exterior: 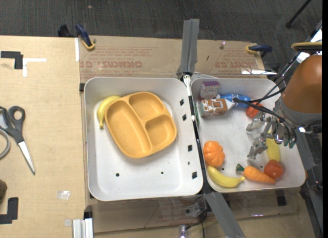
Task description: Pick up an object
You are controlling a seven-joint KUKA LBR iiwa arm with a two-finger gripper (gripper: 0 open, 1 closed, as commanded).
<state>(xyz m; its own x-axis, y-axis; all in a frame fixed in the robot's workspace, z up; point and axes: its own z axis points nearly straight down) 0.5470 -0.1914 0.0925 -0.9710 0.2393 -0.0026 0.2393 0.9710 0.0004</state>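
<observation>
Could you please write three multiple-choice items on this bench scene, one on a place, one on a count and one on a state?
1. Where does the orange divided plate lie?
A. left bin
B. right bin
C. on the wooden bench

2. How many yellow bananas are in the bins?
A. one
B. two
C. four

3. How does the gripper stand?
A. over the left bin
B. over the scissors
C. over the right bin

Answers:
1 A: the plate lies on the left bin floor.
2 B: one banana beside the plate, another banana in the right bin.
3 C: it hangs above the right bin's toys, near the carrot.
</observation>
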